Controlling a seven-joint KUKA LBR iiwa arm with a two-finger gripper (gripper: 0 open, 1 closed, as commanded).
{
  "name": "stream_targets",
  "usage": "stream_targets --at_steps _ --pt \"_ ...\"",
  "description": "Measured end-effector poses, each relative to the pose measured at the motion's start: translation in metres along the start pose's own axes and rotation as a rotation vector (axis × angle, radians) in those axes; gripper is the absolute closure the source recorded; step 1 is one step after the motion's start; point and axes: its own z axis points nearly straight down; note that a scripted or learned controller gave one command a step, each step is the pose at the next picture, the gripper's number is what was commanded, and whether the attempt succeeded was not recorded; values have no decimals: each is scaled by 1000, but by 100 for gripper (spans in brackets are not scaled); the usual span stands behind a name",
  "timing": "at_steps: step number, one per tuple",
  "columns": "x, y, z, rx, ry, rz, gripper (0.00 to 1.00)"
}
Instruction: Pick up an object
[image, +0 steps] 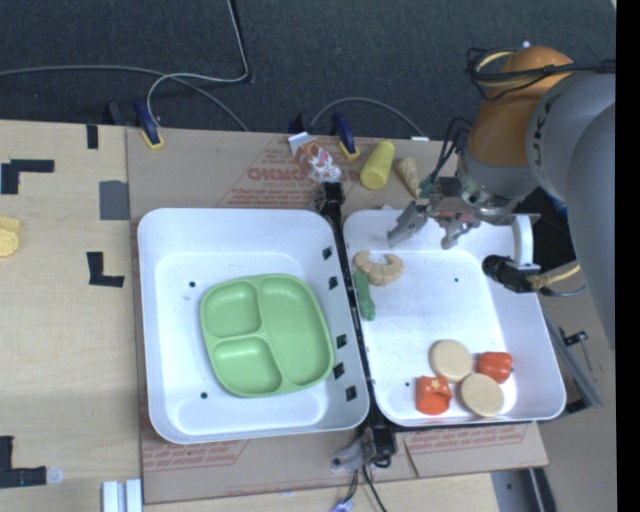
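Nearest the camera, at the front of the right bin (520, 330), sits a cluster of small pieces: two tan discs (450, 359) and (482, 394) and two red-orange pieces (432, 395) and (495, 365), all touching or just beside one another. Farther back in that bin, close to the divider, lies a pale curled piece (378, 267) with a thin green piece (363, 298) just in front of it. The left bin (165, 300) carries a green divided plate (266, 333).

The hand (432, 228) hangs over the back edge of the right bin with its fingers spread and nothing between them. It stands near the pale curled piece but apart from it, and well apart from the front cluster.

By this showing the pick is not yet done: every object lies in a bin, none lifted. Left to do are the descent onto one piece, the closing and the lift. The curled piece looks the likeliest target, being closest.
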Motion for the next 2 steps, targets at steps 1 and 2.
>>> stream_targets --at_steps 1,2 --pt "0 14 97 -3 -2 0 0" --pt "1 14 88 -2 -1 -2 100"
